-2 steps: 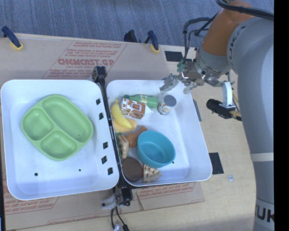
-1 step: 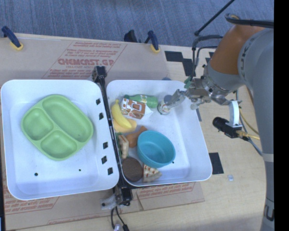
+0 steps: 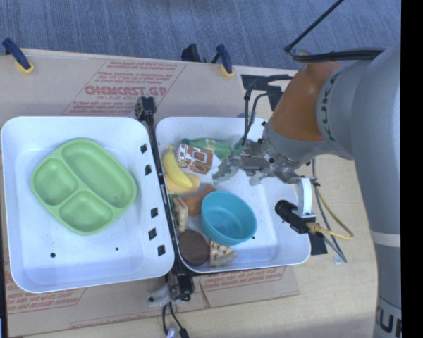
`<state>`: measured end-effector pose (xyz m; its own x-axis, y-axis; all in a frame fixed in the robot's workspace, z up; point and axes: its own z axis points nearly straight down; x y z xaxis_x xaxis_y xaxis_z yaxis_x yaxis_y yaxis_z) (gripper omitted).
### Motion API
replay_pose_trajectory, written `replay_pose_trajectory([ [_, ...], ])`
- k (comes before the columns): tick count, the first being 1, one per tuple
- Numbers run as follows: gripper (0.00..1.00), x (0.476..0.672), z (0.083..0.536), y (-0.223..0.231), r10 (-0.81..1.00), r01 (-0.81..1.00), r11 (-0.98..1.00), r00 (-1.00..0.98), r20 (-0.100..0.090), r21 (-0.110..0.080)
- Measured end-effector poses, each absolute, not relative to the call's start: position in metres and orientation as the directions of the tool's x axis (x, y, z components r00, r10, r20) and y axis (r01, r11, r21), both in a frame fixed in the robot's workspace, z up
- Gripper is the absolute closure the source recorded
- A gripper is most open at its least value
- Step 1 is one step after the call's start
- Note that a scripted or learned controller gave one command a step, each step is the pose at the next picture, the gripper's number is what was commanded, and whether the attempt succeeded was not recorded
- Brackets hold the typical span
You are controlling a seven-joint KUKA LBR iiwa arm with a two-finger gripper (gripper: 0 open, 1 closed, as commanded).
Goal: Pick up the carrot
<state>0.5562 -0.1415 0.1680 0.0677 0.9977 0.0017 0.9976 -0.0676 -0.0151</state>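
Grey arm's tool [image 3: 234, 166] above right bin [image 3: 285, 248]

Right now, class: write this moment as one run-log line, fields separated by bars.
task: pick up carrot | gripper: above right bin, near snack packet | carrot: in bin, beside blue bowl, not held

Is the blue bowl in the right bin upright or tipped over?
Upright. The blue bowl sits in the right bin with its round rim and hollow inside facing the camera, beside the carrot.
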Motion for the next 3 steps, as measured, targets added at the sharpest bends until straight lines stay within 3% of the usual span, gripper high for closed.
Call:
replay_pose_trajectory([
  [1,0.0,0.509,0.183,-0.1,0.886,0.886,-0.463,0.463,-0.001,-0.016],
  [2,0.0,0.582,0.193,-0.014,0.833,0.833,-0.553,0.553,-0.005,-0.011],
  [3,0.0,0.603,0.343,-0.084,0.854,0.854,-0.52,0.52,-0.002,0.003],
])
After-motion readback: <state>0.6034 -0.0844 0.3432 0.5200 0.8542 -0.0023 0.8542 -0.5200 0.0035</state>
